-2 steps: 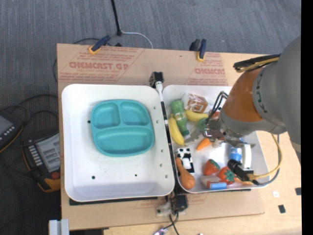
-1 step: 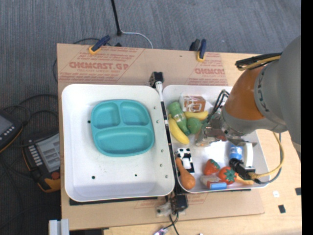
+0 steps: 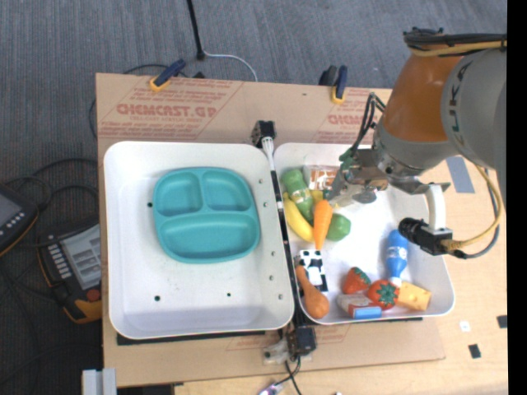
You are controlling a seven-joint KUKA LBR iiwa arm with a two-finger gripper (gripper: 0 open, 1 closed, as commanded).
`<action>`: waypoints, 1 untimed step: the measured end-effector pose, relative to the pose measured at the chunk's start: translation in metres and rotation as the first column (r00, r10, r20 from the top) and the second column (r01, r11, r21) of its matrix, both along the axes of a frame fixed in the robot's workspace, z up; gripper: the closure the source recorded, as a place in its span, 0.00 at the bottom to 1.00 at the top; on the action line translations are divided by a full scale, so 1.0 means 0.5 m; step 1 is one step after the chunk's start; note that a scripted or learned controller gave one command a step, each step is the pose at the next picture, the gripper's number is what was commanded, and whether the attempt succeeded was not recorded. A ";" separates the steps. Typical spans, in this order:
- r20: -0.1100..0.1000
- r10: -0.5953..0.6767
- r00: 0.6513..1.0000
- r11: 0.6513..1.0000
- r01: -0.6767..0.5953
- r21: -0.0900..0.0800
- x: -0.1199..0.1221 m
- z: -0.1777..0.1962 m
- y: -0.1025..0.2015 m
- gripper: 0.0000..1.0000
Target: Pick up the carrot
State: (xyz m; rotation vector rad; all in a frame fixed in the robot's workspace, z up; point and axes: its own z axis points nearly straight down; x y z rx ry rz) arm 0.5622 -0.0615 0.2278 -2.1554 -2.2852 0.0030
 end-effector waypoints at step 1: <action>-0.002 -0.001 1.000 1.000 0.001 -0.001 -0.001 -0.001 -0.001 0.00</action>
